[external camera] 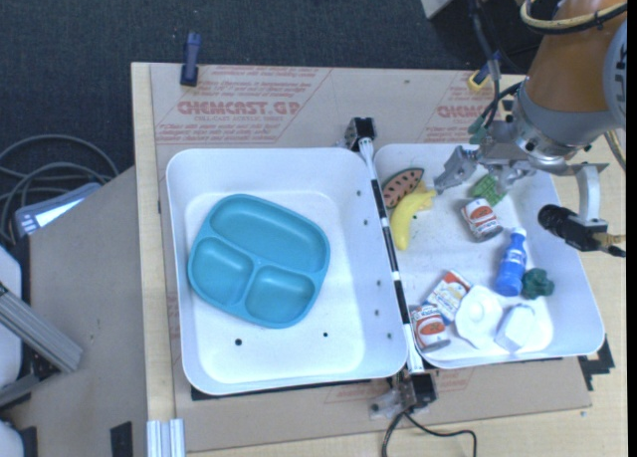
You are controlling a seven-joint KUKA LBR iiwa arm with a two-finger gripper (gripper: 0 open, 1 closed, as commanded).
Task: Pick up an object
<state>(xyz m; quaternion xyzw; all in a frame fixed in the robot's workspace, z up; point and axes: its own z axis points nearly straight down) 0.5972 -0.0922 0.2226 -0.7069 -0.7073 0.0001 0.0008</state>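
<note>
the arm leans in over the right bin (587, 276) now, orange band up top, and the gripper (476, 168) hangs low at that bin's far edge. one grey finger sticks out toward the divider, but i cannot tell from here whether the fingers are spread or clenched, and nothing shows clearly between them. right under the wrist sits something small and green (489, 188), part hidden by the arm. the nearest pickings: a banana (407, 214) just beside the divider, a watermelon slice (402, 184) touching its far end, and a red-and-white can (482, 217) a little toward the table's near edge. further along that way stand a blue bottle (512, 261), a dark green bit (537, 283), a small carton (448, 294), a second can (429, 326) and two white pieces (500, 318) in the near corner. the left bin (194, 181) holds a blue divided plate (258, 260). looks to me like the approach step, nothing lifted yet. next it needs to settle on one target, likely the green thing or the can, drop squarely over it and close without nudging the neighbours.
</note>
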